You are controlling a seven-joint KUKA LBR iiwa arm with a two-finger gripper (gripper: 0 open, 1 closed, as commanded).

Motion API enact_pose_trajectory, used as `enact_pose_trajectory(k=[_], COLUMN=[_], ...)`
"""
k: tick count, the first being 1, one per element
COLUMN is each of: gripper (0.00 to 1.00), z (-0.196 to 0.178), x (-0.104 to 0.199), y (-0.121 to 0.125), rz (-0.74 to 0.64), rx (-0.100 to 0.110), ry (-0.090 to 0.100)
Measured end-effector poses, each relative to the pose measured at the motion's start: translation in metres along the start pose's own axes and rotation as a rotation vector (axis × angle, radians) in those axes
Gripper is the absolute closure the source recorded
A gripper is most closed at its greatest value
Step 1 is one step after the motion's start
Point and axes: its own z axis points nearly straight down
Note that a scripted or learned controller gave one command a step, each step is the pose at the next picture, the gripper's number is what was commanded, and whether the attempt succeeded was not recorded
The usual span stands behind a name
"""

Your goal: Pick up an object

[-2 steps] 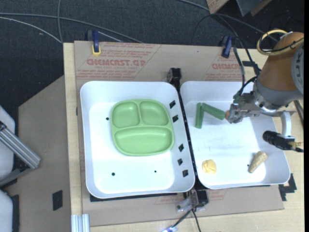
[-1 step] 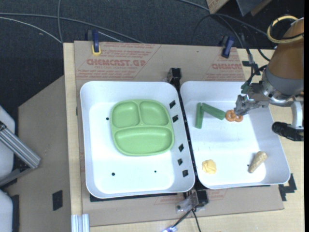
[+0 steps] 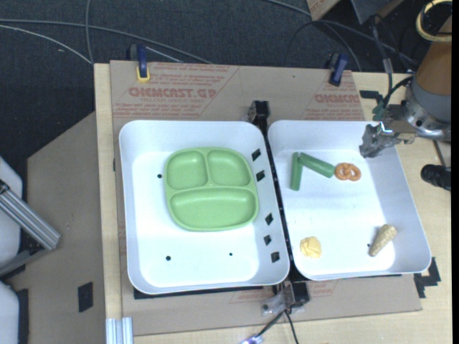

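Above right bin's (image 3: 401, 192) far right rim — arm's fingers (image 3: 373, 143) hang near pretzel (image 3: 348, 171); open or shut — cannot tell.

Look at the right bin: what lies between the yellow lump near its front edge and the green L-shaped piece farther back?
Nothing: in the camera view, only bare white floor of the right bin separates the yellow lump from the green L-shaped piece.

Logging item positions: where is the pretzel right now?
The pretzel lies in the right bin, near its far edge, touching the green block's right end, below the hand.
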Motion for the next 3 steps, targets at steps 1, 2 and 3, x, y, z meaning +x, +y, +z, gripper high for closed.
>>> enact_pose_trajectory(k=[1,2,3], gripper=[1.00,1.00,1.00], z=[0.006,-0.003,0.011], x=[0.062,0.117,0.164], y=[0.007,0.019,0.027], rz=[-0.004,-0.005,-0.003], rx=[0.008,0.005,0.009], ry=[0.004,0.003,0.004])
